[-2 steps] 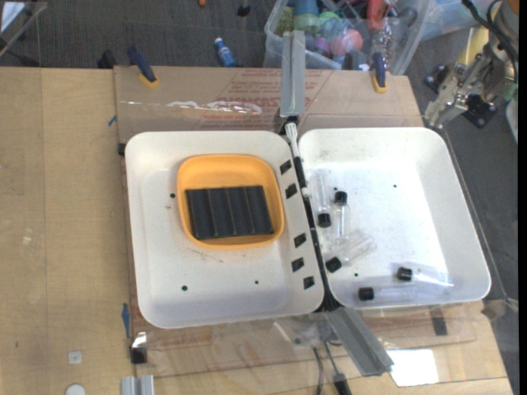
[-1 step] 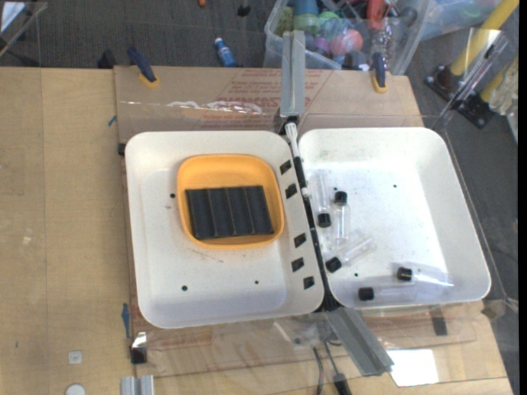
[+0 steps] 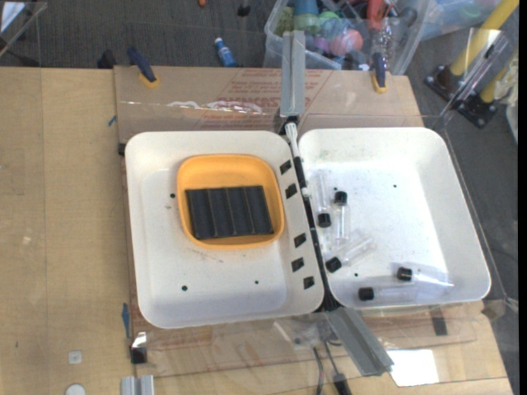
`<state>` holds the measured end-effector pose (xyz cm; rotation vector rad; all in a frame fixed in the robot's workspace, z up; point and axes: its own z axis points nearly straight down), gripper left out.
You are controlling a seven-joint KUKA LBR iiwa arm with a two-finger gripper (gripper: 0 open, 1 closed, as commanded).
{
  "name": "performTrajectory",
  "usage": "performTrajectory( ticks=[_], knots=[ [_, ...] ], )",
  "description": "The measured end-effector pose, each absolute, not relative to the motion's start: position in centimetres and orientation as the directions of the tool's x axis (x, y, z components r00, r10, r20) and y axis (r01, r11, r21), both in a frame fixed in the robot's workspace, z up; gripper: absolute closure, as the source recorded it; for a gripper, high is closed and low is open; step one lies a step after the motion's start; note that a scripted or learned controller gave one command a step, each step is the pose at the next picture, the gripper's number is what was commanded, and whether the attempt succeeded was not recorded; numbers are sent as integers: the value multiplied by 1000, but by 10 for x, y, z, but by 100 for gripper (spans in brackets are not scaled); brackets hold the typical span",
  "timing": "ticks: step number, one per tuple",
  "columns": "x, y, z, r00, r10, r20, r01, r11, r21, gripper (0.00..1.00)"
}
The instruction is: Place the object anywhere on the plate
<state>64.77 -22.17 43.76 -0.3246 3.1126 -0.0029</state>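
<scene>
An orange plate (image 3: 231, 171) with rounded corners lies in the left white bin (image 3: 156, 286). A dark ribbed rectangular block (image 3: 229, 212) rests flat on the plate, covering most of its middle. Several clear plastic tubes with black caps (image 3: 339, 220) lie scattered in the right white bin (image 3: 412, 163), some near the divider and two near the front edge (image 3: 403, 275).
A row of black clips (image 3: 298, 212) runs along the seam between the two bins. A clear tub of coloured toys (image 3: 346, 15) stands behind the bins. Cardboard (image 3: 206, 89) lies under the bins at the back, and wooden bench surface (image 3: 49, 220) spreads to the left.
</scene>
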Motion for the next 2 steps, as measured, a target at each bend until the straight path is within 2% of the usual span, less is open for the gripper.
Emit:
performTrajectory(
  ticks=[1, 2],
  knots=[
    [668, -222, 437, -932, -361, -11, -361, 932, -4, 100],
    [668, -222, 437, -748, -663, -10, -663, 748, -7, 100]
  ],
)
